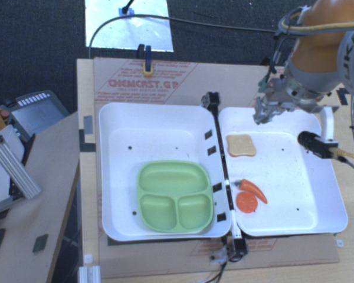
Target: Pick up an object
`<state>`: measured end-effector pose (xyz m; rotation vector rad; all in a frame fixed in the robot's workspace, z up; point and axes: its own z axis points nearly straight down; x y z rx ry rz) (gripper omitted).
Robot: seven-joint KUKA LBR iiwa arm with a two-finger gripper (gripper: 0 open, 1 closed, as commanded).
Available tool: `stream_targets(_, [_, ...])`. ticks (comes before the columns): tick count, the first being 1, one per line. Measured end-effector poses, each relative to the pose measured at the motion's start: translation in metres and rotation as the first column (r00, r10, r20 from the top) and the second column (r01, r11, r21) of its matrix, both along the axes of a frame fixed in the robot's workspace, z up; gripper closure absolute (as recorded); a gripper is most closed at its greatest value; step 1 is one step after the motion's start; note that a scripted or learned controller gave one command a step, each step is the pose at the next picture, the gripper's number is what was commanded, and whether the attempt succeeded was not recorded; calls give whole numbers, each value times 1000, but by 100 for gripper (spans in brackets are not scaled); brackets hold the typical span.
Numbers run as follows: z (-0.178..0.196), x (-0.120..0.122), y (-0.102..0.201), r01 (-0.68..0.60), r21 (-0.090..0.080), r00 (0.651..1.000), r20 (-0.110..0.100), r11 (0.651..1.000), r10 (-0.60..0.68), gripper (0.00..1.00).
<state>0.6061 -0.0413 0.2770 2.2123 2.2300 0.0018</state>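
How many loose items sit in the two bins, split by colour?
Green: 1, the divided plate in the left bin
Tan: 1, the bread slice in the right bin
Orange-red: 2, the carrot and the round slice, right bin
Total: 4

The hand [263, 114] hangs over the right bin [295, 217], beyond the bread slice [241, 145], carrot [253, 188] and tomato slice [246, 202].
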Motion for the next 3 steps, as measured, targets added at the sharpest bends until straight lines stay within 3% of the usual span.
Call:
stream_targets(2, [-9, -16, 100, -1, 1, 1000, -1, 1000, 1, 100])
stream_targets(3, [-35, -17, 151, -1, 1, 1000, -3, 1000, 1, 100])
